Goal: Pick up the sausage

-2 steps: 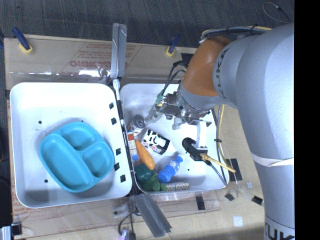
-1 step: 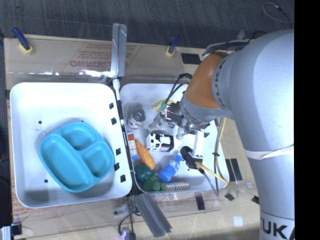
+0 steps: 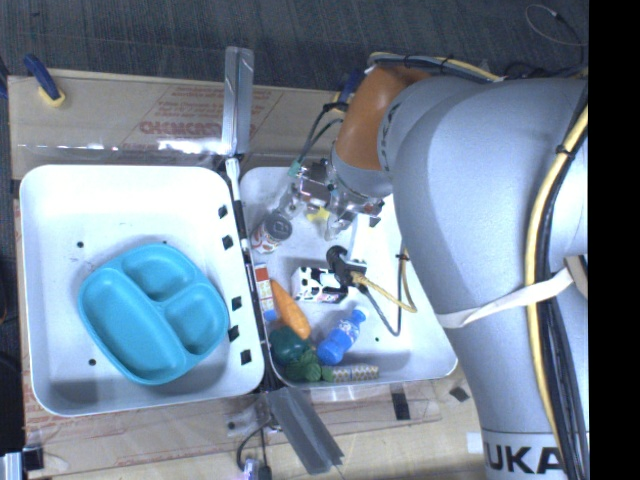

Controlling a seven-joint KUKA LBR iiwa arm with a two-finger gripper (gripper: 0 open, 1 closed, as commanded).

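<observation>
Although I cannot tell whether the jaws are open or closed under the grey wrist with its orange band [image 3: 365,128], they hang over the far middle of the right-hand shallow white bin [image 3: 425,353]. That is well apart from what I take to be the sausage: a brownish, slender, ridged piece [image 3: 352,372] lying flat against the bin's near wall. It is small and blurred, so that reading is a guess.

My main worry is grabbing the wrong thing. The blue plastic bottle [image 3: 340,338] lies just beside the sausage, with the dark green lumpy vegetable [image 3: 290,350] and the orange carrot [image 3: 290,312] close on its left. A descent slightly off line would nudge or pinch the bottle. The near wall is the second risk, since a jaw could strike the rim or push the sausage against it instead of enclosing it.

Open room is scarce: a bare patch lies right of the bottle, so I would approach from there. The left-hand white bin [image 3: 50,198] holds only a light blue divided plate [image 3: 150,313].
</observation>
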